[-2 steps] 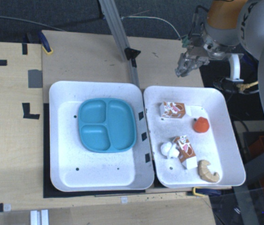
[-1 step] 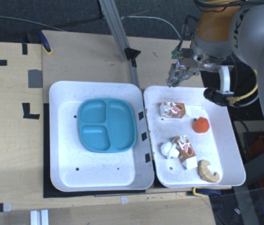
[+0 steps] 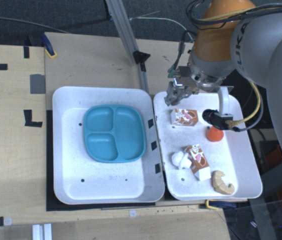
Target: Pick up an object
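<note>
My gripper (image 3: 174, 97) hangs over the far left corner of the right bin (image 3: 246, 176), just above and left of a red-and-white packet (image 3: 185, 117). Nothing shows between its fingers. Farther right in that bin lies a small orange ball (image 3: 214, 134). Toward the front sit a second red-and-white packet (image 3: 198, 160), a white lump (image 3: 179, 159) beside it, and a tan curved piece (image 3: 223, 183) near the front right corner.
The left bin (image 3: 66, 184) holds a blue divided plate (image 3: 114, 133). A grey metal post (image 3: 123, 24) slants up from between the bins at the back. The arm's grey and orange body (image 3: 231, 29) looms over the right bin's far side.
</note>
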`<state>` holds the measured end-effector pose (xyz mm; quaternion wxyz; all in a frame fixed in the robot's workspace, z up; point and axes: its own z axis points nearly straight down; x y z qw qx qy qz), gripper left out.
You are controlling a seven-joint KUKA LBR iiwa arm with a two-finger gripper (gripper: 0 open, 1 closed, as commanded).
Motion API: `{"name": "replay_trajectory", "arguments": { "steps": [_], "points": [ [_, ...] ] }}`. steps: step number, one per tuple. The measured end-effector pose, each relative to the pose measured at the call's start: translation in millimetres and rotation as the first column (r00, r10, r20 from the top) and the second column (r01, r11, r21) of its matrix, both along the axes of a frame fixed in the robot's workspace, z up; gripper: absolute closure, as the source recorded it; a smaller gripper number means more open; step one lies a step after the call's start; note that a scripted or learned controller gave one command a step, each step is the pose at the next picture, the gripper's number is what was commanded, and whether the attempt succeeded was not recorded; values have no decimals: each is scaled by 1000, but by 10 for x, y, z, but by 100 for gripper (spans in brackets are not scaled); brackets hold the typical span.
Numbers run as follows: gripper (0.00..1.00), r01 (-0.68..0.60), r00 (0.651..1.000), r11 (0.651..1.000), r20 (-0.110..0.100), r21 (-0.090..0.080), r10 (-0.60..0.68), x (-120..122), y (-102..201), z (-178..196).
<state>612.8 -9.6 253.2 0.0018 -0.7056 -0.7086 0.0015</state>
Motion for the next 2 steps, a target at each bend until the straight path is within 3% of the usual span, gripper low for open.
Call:
{"name": "replay_trajectory", "arguments": {
  "steps": [2],
  "points": [
    [100, -3, 1000, 1000, 0, 1, 3, -465, 976, -86]
  ]
}}
